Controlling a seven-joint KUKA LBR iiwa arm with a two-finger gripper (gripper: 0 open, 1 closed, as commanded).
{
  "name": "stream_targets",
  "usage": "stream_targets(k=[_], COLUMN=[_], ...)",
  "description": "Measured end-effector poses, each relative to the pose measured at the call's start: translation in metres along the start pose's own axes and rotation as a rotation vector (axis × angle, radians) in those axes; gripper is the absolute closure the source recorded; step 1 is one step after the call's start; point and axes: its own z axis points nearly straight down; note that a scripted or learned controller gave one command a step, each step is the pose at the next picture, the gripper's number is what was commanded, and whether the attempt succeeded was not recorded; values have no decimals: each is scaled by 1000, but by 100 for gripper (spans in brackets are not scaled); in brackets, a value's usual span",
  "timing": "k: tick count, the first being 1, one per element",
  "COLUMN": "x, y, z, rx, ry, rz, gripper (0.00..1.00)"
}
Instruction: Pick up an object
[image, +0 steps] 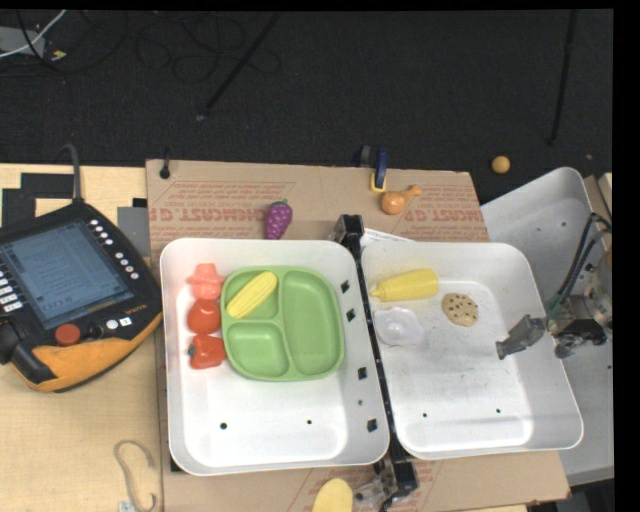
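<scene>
The right bin (470, 410) holds a yellow squeeze bottle (405, 285) lying on its side, a round speckled cookie (461, 308) and a clear plastic piece (398, 326), all in its far-left part. My gripper (547, 338) hangs over the bin's right edge, well to the right of the cookie. Its two dark fingers (516, 337) stand apart, open, with nothing between them. In the left bin (260, 430) a green divided plate (290, 335) carries a yellow corn cob (250, 293), and beside it lie three red and pink toy foods (204, 318).
Behind the bins, purple grapes (277, 218) and an orange gourd (398, 199) lie on the cardboard. A yellow lemon (333, 495) sits at the front edge. A teach pendant (70, 290) rests at the left. A black divider (365, 340) separates the bins.
</scene>
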Motion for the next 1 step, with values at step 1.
stream_targets(k=[1], x=[0], y=[2], z=[-6], rx=[-11], ry=[-3], rz=[-2], gripper=[0])
